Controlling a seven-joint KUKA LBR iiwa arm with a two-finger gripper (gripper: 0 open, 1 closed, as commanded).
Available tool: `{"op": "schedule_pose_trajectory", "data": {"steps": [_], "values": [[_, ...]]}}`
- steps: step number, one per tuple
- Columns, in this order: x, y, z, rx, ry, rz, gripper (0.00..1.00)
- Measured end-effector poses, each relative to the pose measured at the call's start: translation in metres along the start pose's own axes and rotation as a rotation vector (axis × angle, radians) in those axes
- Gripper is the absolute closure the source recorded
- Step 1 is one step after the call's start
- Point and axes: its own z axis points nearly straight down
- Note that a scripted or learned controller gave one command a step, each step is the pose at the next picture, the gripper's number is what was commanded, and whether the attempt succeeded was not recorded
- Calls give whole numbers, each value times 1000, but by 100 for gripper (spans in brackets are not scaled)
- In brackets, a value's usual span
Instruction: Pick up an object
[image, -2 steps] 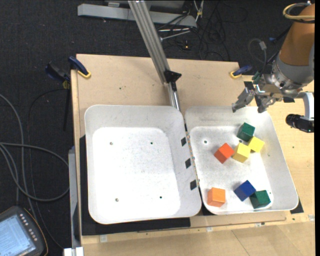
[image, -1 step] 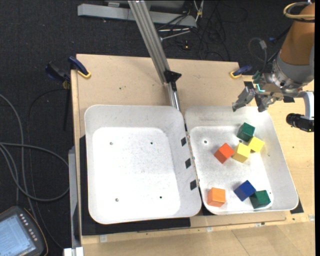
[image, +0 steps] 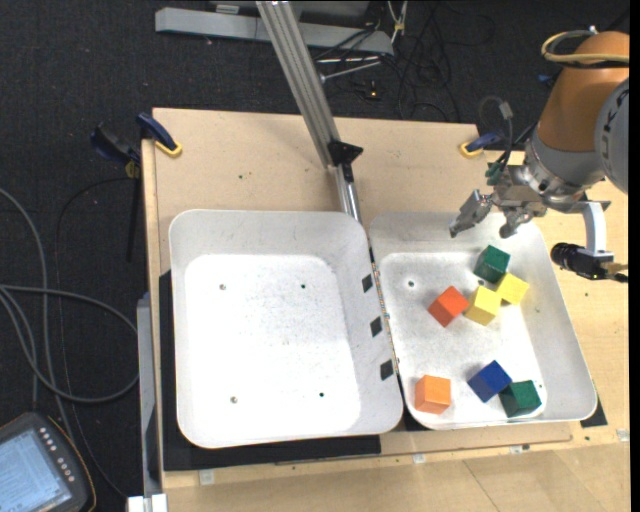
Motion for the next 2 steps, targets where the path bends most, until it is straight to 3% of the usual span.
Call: {"op": "schedule_pose_trajectory", "data": {"steps": [1,2], "values": [[-1,2,64,1,0,2,0],[-1,7,84,-20,-4,0,0]]}}
